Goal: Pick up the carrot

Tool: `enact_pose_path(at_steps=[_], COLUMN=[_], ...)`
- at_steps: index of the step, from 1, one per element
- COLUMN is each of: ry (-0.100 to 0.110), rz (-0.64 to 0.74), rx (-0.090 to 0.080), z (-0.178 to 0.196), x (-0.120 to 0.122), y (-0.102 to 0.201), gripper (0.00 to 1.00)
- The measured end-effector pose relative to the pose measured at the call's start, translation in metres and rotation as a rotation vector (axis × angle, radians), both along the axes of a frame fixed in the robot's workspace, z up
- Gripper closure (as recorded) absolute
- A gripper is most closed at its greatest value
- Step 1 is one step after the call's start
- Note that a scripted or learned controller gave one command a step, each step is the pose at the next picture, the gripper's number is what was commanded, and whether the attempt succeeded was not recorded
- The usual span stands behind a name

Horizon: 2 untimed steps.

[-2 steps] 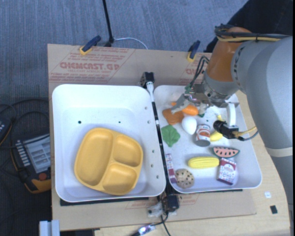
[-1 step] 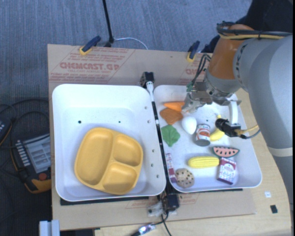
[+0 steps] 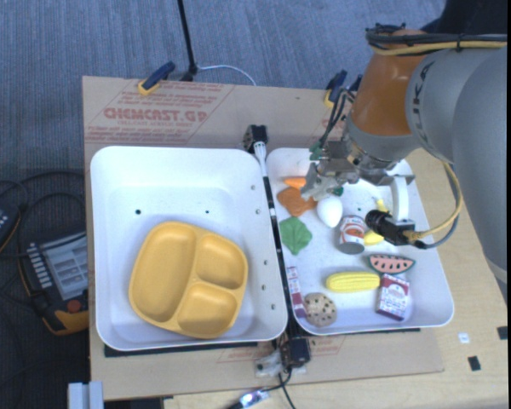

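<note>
Jaws: state cannot be told; gripper over carrot at right bin's left edge; likely light, rigid, smooth; grasp mid-body.

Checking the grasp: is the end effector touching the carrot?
Cannot tell. In the camera view the end effector hangs right beside the carrot in the right bin, and its body hides any contact or gap.

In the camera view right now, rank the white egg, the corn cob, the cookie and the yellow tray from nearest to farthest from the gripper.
Measured from the gripper, at the far end of the right bin:
1. White egg, just below the gripper.
2. Corn cob, lower in the right bin.
3. Cookie, at the right bin's near edge.
4. Yellow tray, over in the left bin.
</note>
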<state>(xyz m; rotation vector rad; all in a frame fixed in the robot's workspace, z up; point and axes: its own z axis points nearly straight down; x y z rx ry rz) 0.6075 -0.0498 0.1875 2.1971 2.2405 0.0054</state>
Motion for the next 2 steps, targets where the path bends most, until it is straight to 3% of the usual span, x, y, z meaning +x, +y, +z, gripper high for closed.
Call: enact_pose_path(at_steps=[1, 2], ry=[0.011, 0.01], rz=[-0.085, 0.312], rx=[0.0, -0.002], z=[-0.005, 0.002], x=[-0.034, -0.078], y=[0.047, 0.014], gripper=[1.0, 1.0])
